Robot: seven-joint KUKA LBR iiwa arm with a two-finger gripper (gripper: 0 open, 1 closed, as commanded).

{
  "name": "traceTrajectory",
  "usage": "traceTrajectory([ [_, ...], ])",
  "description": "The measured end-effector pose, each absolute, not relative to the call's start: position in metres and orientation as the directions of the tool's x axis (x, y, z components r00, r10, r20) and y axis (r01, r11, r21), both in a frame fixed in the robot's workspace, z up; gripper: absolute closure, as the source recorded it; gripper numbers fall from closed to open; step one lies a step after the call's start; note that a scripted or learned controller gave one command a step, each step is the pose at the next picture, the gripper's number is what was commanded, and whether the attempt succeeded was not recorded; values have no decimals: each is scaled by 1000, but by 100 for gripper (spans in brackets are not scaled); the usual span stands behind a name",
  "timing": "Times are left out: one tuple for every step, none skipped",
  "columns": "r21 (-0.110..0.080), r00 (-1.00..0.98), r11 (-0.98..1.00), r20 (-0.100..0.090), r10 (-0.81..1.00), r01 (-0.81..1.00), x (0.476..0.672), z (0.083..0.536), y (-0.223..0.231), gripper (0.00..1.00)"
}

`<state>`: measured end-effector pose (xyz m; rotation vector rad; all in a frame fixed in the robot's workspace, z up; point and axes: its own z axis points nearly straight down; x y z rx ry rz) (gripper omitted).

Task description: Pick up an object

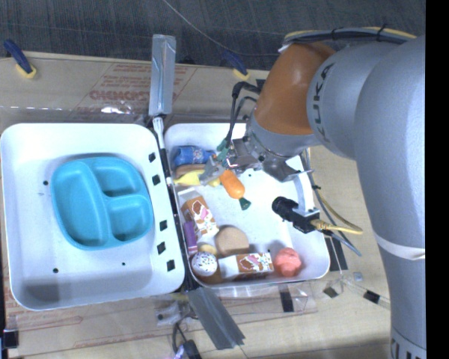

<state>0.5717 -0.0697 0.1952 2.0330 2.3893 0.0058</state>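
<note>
Camera view: gripper (pixel 226 167) sits low in right bin (pixel 314 256), apparently pinching carrot (pixel 234 185), which hangs tilted between its fingers above the bin floor. Step looks like grasp made, lift next; next move calls for a straight rise clear of banana (pixel 188 175).

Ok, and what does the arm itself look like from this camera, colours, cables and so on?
The arm is thick and rounded, with smooth light grey casings and dark lettering on the shell. An orange band wraps it just above the wrist. Thin dark cables loop out beside that band. The gripper is a smaller dark and metal-grey assembly.
</note>
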Motion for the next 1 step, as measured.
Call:
traceTrajectory([
  [1, 3, -3, -5, 1000, 1000, 570, 205, -40, 100],
])
